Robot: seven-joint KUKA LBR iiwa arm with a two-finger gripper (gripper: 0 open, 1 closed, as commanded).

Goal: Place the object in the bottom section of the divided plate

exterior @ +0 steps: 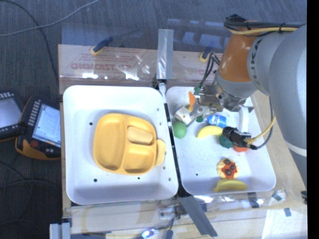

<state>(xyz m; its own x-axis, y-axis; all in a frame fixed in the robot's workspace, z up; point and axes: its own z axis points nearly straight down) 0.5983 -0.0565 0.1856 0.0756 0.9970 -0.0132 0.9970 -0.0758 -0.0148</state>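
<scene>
Grey carpet surrounds the counter (75,66) as the claw (212,103), its grip impossible to judge, hovers among toy foods, well right of the yellow divided plastic plate (112,143), needing a clean single pick.

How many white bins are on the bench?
2. The left bin holds the yellow divided plate. The right bin, beside it, holds the small toys, with the gripper over its far end.
</scene>
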